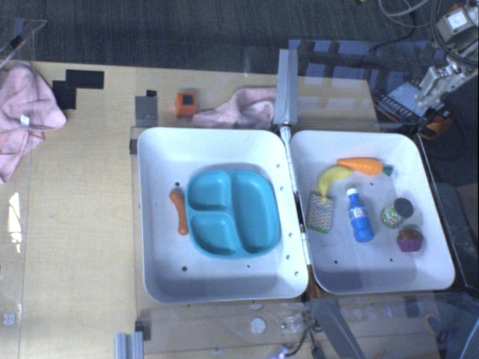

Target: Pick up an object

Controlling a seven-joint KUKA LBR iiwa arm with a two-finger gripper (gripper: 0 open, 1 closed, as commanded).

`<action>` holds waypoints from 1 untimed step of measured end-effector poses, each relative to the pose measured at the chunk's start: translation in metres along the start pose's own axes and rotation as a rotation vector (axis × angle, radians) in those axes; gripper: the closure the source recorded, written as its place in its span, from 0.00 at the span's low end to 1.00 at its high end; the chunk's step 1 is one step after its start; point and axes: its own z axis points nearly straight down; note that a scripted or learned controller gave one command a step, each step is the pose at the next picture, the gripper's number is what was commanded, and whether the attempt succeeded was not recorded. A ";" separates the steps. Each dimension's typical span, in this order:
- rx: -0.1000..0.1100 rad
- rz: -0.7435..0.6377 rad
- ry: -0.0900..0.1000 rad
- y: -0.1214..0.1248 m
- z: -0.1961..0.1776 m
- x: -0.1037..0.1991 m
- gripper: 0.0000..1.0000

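Claw (443, 77) hangs off past the right bin's (426, 163) far corner; can't tell its state. Carrot (361, 166) touches banana (333, 178).

Two white bins sit side by side on the wooden bench: the left bin (150, 200) holds a blue divided plate (232, 212) with an orange sausage-shaped toy (179, 210) just beside it on its left. The right bin (426, 223) holds a carrot (363, 166) touching a banana (331, 178), a small checkered packet (320, 213), a blue bottle (359, 215), a green can (397, 212) and a purple object (409, 238). Pink cloths lie at the bench's far left (26, 114) and behind the left bin (239, 108), near a small orange block (185, 103), while part of the arm (441, 77) shows at the upper right among cables.
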 end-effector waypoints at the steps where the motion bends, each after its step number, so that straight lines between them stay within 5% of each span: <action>1: 0.012 0.003 -0.005 -0.004 -0.010 0.000 1.00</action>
